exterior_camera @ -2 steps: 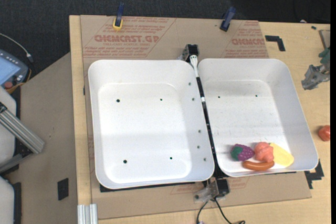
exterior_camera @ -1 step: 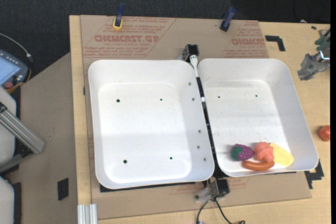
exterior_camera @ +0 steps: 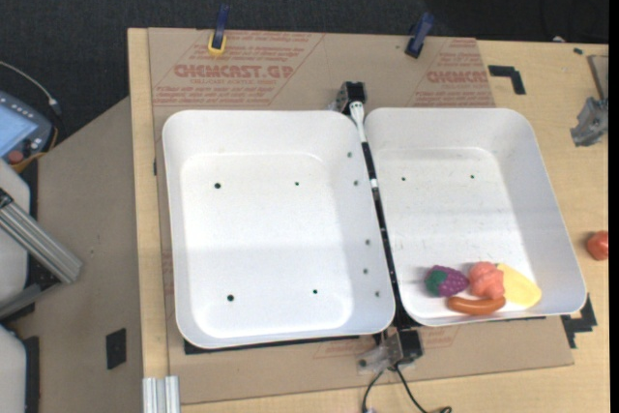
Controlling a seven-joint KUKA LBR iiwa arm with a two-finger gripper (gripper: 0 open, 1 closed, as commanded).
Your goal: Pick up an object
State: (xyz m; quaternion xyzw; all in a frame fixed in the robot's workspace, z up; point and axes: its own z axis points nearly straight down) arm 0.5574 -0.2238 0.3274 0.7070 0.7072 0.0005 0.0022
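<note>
The gripper hung at the right edge, its state impossible to tell. Purple grapes, a sausage and a lemon lay clustered in the right bin.

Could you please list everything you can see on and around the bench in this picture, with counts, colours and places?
White bins: two, side by side on the bench; left bin, right bin.
Purple toy: one, purple, near front corner of the right bin.
Pink-orange toy: one, right of the purple toy.
Yellow toy: one, at the right end of the cluster.
Orange sausage-shaped toy: one, in front of the others, near the bin's front rim.
Brown board: one, printed with red lettering, under both bins.
Clamps: two at the board's far edge; yellow-and-blue, blue.
Tool: one, grey, at the right edge, over the bench beside the right bin.
Orange part: one, at the right edge.
</note>
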